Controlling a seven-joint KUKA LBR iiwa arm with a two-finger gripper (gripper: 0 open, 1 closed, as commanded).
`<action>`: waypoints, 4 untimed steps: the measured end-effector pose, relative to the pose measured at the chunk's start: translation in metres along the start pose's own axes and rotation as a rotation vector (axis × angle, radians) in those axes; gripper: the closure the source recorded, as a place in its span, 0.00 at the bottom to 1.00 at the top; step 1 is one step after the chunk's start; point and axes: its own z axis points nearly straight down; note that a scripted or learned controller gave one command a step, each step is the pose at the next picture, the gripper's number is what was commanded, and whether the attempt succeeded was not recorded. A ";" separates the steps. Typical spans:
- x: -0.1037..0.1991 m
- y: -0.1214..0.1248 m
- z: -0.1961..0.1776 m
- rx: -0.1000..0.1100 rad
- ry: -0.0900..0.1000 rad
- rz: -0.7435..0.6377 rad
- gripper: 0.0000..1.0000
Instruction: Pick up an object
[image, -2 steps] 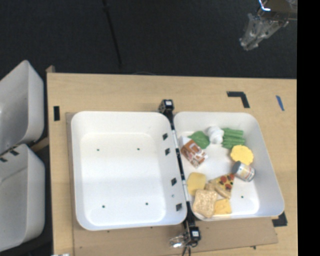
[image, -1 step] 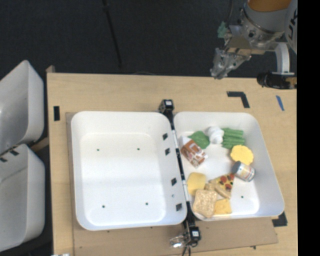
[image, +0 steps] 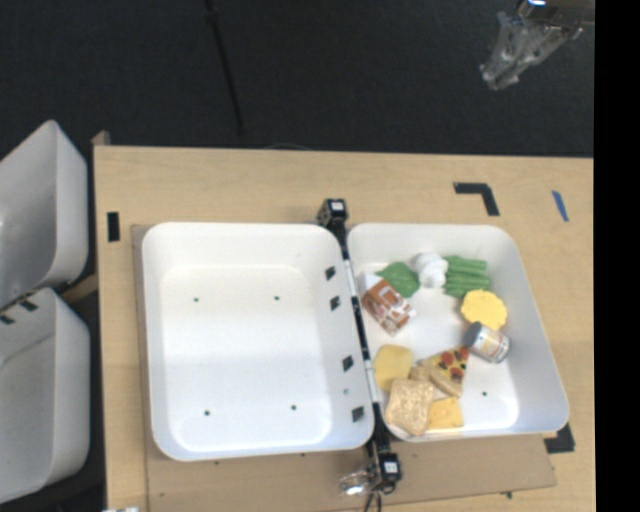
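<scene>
1. Your gripper (image: 522, 45) sits at the top right corner of the view, over the dark floor beyond the bench, blurred; you cannot tell its state.
2. Nothing is visibly held by it. All objects lie well below and slightly left of it, in the right shallow white plastic bin (image: 535, 370).
3. Nearest the gripper, along the bin's far side: a green ridged soft piece (image: 466, 273), a small white lumpy object (image: 431, 267) just left of it, and a green leaf-shaped piece (image: 400, 277) touching that.
4. Further from the gripper: a yellow scalloped round piece (image: 484, 307), with a small silver can on its side (image: 488, 343) just beyond it.
5. A red-brown and white wrapped packet (image: 387, 305) lies left of these, near the divider.
6. Farthest from the gripper, clustered at the near side: a pale yellow rounded piece (image: 393, 362), a pizza-slice toy with red dots (image: 446, 370), a tan square cracker-like piece (image: 410, 404) and a yellow flat square (image: 446, 413), all touching or overlapping.
7. The left shallow white plastic bin (image: 160, 340) lies far left of the gripper on the tan wooden bench (image: 250, 180).
</scene>
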 end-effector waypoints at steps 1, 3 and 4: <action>-0.087 0.016 0.005 0.015 -0.001 0.013 1.00; -0.142 0.013 0.131 0.030 0.007 0.002 1.00; -0.164 0.002 -0.010 0.001 -0.004 0.007 1.00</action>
